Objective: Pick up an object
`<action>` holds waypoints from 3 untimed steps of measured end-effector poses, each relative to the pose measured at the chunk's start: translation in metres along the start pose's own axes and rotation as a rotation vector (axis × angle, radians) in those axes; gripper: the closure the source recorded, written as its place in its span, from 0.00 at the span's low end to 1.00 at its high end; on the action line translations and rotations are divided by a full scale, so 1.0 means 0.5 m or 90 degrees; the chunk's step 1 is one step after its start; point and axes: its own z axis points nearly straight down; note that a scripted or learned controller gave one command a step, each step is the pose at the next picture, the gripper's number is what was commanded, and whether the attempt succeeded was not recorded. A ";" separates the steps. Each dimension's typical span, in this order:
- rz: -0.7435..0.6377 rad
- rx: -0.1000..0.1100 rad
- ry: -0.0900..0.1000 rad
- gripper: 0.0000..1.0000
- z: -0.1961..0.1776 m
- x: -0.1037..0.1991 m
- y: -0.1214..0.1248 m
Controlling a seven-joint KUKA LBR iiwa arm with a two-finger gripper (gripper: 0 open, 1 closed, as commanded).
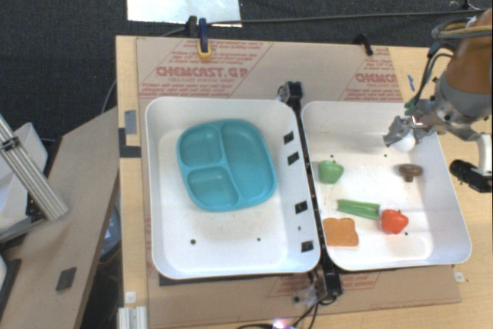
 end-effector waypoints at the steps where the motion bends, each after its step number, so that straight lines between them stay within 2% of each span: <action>1: 0.000 -0.001 -0.001 1.00 -0.124 0.000 -0.011; 2: -0.001 -0.001 -0.001 1.00 -0.248 -0.003 -0.020; 3: -0.002 0.003 0.001 1.00 -0.244 0.103 -0.062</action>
